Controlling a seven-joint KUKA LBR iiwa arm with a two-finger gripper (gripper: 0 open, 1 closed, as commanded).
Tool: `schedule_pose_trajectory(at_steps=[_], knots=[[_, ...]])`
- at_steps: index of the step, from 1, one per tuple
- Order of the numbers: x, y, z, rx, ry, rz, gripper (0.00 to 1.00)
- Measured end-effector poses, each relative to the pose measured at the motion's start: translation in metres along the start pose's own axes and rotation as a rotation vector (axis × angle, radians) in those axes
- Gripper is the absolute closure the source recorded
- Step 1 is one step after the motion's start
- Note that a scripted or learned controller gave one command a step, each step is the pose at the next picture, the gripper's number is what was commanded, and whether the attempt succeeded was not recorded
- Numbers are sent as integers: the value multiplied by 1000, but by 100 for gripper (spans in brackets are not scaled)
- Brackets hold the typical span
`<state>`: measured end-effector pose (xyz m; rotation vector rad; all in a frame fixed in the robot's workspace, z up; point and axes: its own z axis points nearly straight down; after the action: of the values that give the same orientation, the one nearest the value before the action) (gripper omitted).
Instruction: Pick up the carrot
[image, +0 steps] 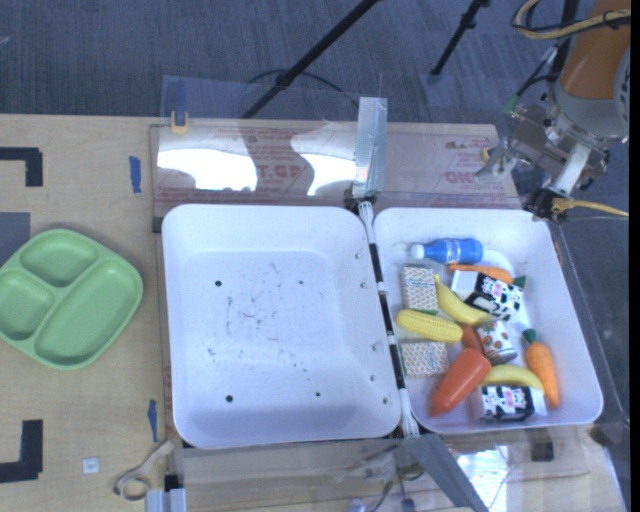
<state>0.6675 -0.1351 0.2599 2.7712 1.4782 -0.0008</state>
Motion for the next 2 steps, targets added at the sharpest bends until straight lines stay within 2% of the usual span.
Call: schedule_pose_trajectory(at_steps=[1,2], knots=[[-33,5,140,-13,6,-39,0],[-74,-54,116,3,1,-170,0]])
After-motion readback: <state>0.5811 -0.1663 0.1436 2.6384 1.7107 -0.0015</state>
